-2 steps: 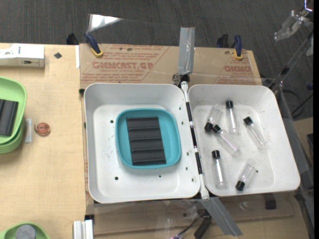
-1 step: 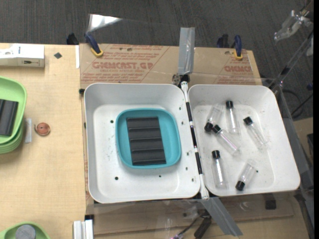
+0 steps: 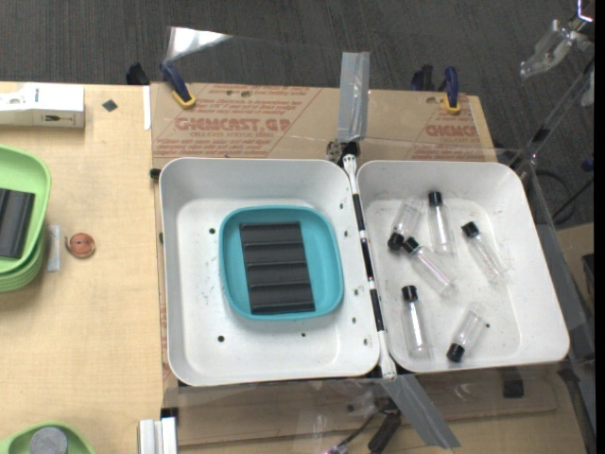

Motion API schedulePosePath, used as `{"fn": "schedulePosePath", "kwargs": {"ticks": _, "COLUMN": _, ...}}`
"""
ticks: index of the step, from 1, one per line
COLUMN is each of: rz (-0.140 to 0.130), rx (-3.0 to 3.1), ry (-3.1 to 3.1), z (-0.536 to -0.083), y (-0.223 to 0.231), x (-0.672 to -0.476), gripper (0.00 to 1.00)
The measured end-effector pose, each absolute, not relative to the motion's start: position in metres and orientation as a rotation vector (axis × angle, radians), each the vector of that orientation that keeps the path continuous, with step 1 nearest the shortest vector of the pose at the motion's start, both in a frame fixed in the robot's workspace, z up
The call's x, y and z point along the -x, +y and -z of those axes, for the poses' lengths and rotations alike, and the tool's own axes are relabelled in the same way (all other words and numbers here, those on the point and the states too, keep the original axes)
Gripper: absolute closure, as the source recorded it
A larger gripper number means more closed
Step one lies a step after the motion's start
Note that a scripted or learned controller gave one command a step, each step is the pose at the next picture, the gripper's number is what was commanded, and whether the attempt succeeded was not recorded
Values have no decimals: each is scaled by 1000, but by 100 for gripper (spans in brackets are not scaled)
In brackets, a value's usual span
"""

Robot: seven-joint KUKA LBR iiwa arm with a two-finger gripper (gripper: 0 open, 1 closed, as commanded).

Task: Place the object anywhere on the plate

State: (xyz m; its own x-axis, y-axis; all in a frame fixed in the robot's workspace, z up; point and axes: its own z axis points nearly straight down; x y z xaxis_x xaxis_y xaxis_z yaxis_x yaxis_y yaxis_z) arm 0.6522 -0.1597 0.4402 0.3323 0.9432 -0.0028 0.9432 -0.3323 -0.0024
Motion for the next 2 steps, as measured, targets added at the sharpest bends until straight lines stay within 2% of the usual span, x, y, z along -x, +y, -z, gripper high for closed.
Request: {"fn": "schedulePosePath", "kwargs": {"ticks": 2, "rz": -6, "rx": 2564, "ry": -1815, "z": -440, "y": -160, "x": -652, "gripper": 0}}
